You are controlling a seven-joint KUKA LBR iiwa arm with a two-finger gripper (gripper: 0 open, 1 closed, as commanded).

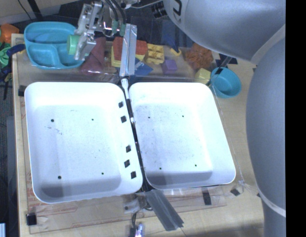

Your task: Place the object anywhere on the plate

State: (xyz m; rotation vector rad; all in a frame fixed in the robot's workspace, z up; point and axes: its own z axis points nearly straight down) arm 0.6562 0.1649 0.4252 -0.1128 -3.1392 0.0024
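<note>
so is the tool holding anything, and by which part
The tool is over the blue plate with a small green object at its tip, but whether that is gripped, or where, cannot be told.

We saw two shallow white bins side by side on the bench (pixel 246 191): the left bin (pixel 73 186) filled the left half of the frame, the right bin (pixel 219 169) sat just beside it, and small black clips (pixel 127 148) ran along the seam between them. Beyond the bins, at the top centre, lay a heap of coloured blocks (pixel 155 53), red, yellow and purple among them. A small blue cup (pixel 226 83) stood near the right bin's upper right corner.
</note>
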